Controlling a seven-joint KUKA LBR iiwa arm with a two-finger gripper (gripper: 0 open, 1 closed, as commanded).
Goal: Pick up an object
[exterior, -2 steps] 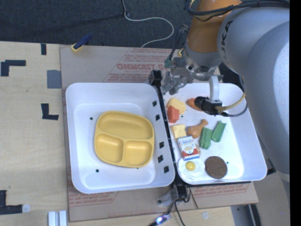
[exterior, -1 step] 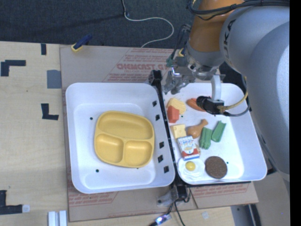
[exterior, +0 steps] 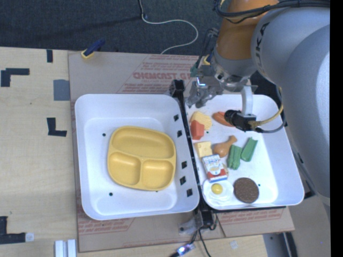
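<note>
Several toy foods lie in right bin [exterior: 286, 165]. Your gripper [exterior: 199, 94] hovers at bin's upper-left corner; finger state unclear. Nearest item, cheese wedge [exterior: 202, 118], sits just below at six o'clock.

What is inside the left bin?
The left bin holds one yellow divided tray, its three compartments bare. Whatever lies under the tray is covered.

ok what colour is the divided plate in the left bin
Yellow; the divided plate shows plainly in the camera view.
</note>
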